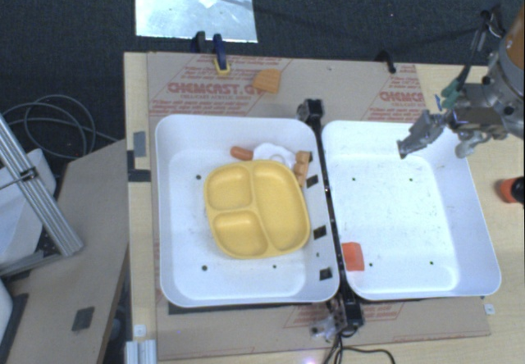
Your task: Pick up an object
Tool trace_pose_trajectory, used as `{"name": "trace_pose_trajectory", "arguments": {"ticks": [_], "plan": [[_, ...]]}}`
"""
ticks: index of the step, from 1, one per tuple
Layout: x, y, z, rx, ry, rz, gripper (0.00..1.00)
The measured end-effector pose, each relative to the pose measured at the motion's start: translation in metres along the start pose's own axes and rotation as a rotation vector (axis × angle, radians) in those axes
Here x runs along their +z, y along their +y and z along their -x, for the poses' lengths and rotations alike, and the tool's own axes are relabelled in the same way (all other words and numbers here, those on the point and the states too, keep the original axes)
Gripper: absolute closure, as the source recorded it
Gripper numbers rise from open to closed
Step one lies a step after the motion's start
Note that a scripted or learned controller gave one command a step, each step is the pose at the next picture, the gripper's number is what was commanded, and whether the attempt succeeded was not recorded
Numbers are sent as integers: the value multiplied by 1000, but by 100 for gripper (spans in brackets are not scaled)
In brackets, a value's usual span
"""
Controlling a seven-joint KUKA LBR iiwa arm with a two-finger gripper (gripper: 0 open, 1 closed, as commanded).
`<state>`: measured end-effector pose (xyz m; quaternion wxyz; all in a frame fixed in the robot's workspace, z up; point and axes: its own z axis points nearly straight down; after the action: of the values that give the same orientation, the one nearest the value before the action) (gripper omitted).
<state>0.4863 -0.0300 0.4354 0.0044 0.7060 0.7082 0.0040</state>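
Jaws spread wide on my gripper point(434, 144), gripping nothing, above the right bin point(472, 215). Nearest prize: orange block point(352, 255) in that bin's near-left corner, probably light, stiff foam; I'd pinch its flat sides.

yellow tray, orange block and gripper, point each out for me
yellow tray point(256, 211), camera view, centre ridge between compartments
orange block point(352, 256), camera view, middle of top face
gripper point(435, 141), camera view, midway between fingertips
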Motion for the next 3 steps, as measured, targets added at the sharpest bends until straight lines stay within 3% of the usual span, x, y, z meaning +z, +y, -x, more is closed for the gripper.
{"name": "trace_pose_trajectory", "arguments": {"ticks": [1,2,3], "plan": [[13,-1,127,14,-4,-8,0],[1,1,120,-4,-3,-3,100],[2,1,120,-4,-3,-4,0]]}}
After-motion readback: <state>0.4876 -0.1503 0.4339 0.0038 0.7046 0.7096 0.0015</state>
